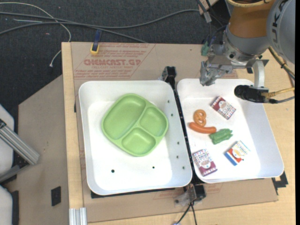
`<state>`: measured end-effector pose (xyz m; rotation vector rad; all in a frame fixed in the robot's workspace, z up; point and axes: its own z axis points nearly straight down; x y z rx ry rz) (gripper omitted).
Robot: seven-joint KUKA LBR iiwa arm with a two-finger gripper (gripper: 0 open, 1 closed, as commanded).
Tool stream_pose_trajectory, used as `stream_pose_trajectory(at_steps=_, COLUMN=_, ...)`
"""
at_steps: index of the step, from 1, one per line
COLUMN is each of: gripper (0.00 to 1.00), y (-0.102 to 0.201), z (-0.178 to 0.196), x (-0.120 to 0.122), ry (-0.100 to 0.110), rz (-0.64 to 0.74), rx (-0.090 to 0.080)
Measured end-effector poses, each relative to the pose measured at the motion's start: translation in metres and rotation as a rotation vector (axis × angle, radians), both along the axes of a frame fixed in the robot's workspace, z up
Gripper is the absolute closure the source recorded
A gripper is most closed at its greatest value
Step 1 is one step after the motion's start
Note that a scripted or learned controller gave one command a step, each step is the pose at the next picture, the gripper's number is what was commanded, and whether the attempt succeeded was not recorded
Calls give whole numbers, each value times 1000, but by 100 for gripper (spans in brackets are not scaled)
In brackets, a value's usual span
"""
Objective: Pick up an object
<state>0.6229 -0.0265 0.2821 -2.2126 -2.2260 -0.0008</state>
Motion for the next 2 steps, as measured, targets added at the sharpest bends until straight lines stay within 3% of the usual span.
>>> stream_pose_trajectory(at_steps=2, gripper=100, y=108, z=-22, x=-22, ry=1, rz=0, rx=0)
